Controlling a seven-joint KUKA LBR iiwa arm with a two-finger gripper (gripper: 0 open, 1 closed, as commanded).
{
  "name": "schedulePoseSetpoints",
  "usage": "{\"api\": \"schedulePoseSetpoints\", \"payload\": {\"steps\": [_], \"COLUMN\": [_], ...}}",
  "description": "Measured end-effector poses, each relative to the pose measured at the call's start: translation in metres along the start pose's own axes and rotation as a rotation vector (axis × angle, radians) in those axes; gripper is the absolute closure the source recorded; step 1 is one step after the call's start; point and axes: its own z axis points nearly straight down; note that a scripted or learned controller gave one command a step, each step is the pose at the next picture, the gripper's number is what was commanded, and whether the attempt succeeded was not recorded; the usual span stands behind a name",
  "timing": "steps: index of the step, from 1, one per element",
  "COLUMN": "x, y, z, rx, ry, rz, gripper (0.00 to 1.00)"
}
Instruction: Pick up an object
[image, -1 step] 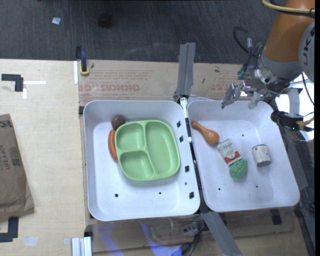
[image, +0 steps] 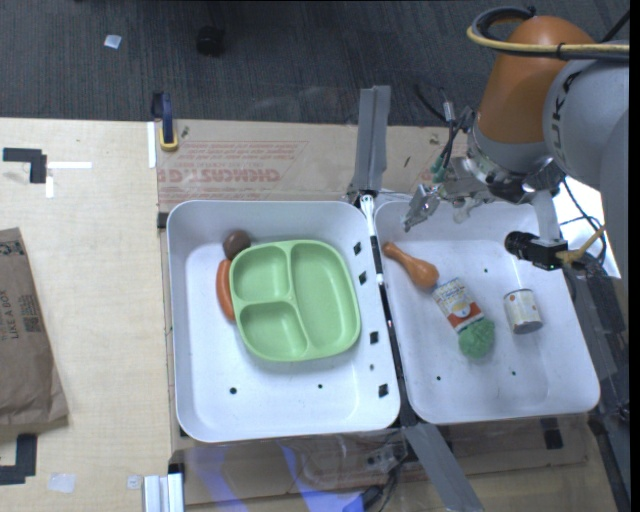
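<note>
Nothing is picked up yet: the hand (image: 420, 208) hangs empty, fingers apart, over the right bin (image: 570, 385). The orange gourd (image: 411, 264) lies just below it; can (image: 521, 310) and green ball (image: 477, 339) farther off.

A fixed camera above is looking down at a slant on my two bins (image: 190, 330), my arm (image: 560, 90) reaching in from the right.
</note>
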Motion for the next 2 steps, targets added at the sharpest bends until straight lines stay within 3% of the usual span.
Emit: {"api": "schedulePoseSetpoints", "payload": {"steps": [1,2], "x": [-0.044,-0.02], "y": [-0.029,-0.075], "z": [0.1,0.1], "rx": [-0.001,0.0], "ry": [0.0,0.0], "rz": [0.073,0.132], "gripper": [0.0,0.0]}}
